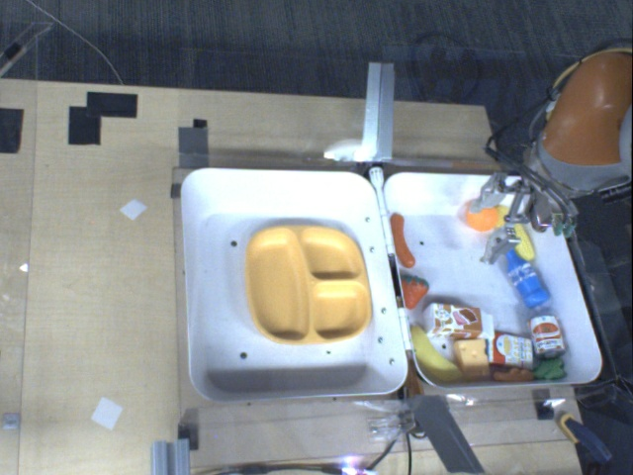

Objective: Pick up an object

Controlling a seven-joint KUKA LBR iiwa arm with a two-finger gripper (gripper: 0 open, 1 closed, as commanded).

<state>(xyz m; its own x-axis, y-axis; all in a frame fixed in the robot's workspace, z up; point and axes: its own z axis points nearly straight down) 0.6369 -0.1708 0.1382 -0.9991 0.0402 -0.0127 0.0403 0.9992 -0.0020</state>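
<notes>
At the near edge of the shallow white right bin (584,359), a yellow plastic banana (431,356), small printed cartons (457,321) and a red-labelled can (547,335) are being seen clustered. Farther back, a blue plastic bottle (527,281) is lying just below the end effector (506,228), which is hovering beside an orange round fruit (482,218); its grip cannot be told. In the left bin (198,285), a yellow divided tray (305,283) is resting.

wooden bench (89,295), two white bins (203,295) side by side on it
</notes>
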